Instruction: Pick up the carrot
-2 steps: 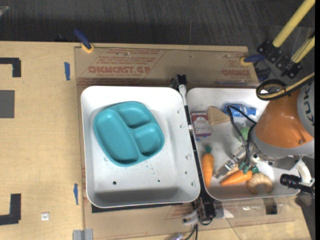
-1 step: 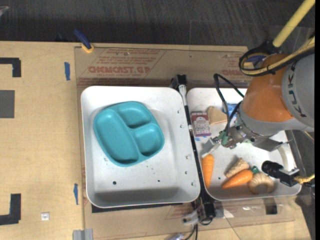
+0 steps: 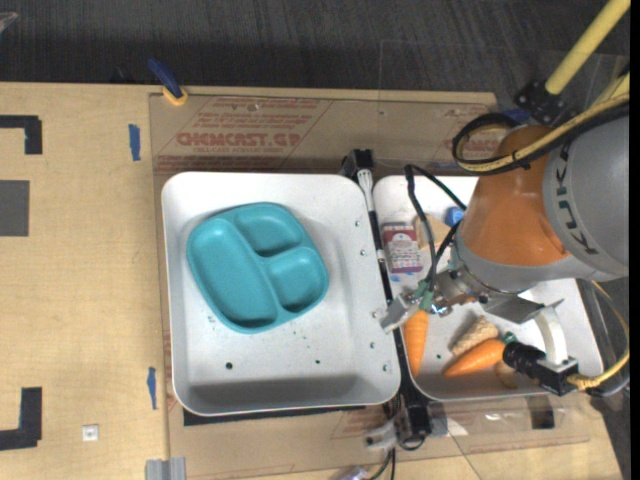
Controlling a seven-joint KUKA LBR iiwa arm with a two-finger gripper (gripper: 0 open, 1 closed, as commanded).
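Observation:
An orange carrot (image 3: pixel 413 341) lies lengthwise against the left wall of the right bin (image 3: pixel 570 298), with its upper end under my gripper (image 3: pixel 418 310). The gripper hangs low over the bin's left side, below the arm's orange band (image 3: pixel 510 218). One grey finger (image 3: pixel 393 316) points out over the bin's left rim and the other sits just right of the carrot's top. The fingers stand apart on either side of that end and do not visibly press it. The carrot rests on the bin floor.
A second orange, carrot-shaped piece (image 3: pixel 472 358) and a tan bread-like piece (image 3: pixel 470 334) lie right of the carrot. A white bottle with a red label (image 3: pixel 401 240) lies farther back. The left bin (image 3: pixel 340 358) holds a teal divided plate (image 3: pixel 258 264). Black cables loop around the wrist.

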